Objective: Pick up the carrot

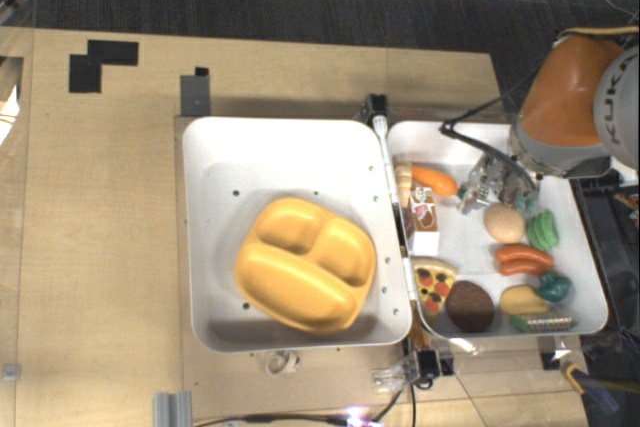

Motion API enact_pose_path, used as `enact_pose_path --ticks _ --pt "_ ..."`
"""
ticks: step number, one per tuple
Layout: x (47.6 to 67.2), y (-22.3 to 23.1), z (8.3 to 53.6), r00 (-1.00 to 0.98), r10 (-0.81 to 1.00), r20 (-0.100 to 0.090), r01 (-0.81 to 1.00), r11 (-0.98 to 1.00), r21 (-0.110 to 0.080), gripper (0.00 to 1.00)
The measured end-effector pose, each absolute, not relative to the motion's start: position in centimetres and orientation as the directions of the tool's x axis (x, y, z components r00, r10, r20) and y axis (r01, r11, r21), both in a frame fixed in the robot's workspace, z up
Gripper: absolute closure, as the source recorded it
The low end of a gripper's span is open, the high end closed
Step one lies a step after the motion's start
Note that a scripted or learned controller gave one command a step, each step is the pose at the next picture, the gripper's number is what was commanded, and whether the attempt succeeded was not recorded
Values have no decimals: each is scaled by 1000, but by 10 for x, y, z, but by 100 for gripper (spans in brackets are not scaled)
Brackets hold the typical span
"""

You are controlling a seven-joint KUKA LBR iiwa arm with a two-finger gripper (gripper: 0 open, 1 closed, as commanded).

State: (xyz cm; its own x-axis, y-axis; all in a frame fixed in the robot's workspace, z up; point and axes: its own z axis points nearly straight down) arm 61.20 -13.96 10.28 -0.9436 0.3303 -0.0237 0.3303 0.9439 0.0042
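Yellow bread loaf [305, 262] fills left bin [205, 165].

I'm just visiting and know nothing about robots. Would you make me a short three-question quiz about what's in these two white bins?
1. True or false: the orange toy carrot lies in the right-hand white bin.
2. Which bin holds the big yellow bread-shaped toy?
   A. the left white bin
   B. the right bin
3. Fill in: the slice-shaped toy pizza lies right beside the round dark ______ toy.

Key
1. True; it lies near that bin's upper left corner, left of the metal gripper.
2. A
3. brown
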Motion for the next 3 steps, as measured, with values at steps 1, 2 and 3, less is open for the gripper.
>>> enact_pose_path --ticks 1,2,3 --pt "612 -139 103 -944 330 -23 330 944 5 0" --pt "617 -102 91 -847 531 -22 532 847 -12 0" --pt "643 -101 90 -724 689 -24 689 724 -11 0"
